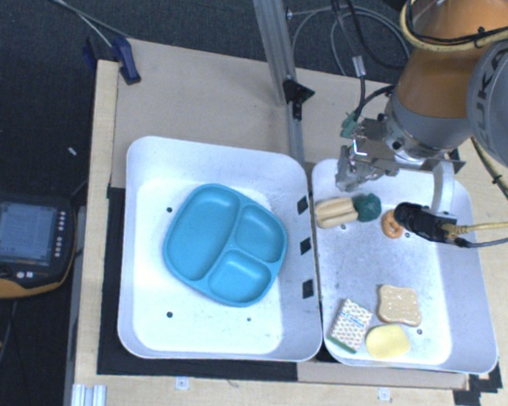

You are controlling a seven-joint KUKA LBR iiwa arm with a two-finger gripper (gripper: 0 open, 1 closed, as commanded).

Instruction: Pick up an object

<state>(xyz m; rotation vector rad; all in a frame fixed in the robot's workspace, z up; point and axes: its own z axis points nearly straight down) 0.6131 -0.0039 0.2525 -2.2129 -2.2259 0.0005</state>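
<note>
Above the right bin (462,306) on the counter (205,81), my end effector (359,171) is hovering over the bin's far left corner, and I cannot tell from this angle whether it is released or clenched; nothing is visibly held in it. Just below it the tan roll (335,212), the nearest candidate for the pick, is lying on its side on the bin floor. It is touching or nearly touching a small teal piece (368,205) at its right end, with an orange piece (391,227) just beyond. I am judging the roll to be light play food, probably stiff plastic or foam with a smooth, somewhat slippery skin, liable to roll away if nudged along its length. I am therefore favouring a hold across its short axis at the middle, clear of the teal neighbour and of the bin wall close by on the left. Near the front of the same bin a toast-shaped slice (399,305), a yellow piece (387,343) and a patterned packet (350,323) are lying together, flatter and harder to get under. In the left bin (129,320) a blue divided plate (226,243) is sitting alone, too wide for an easy grip.
</note>
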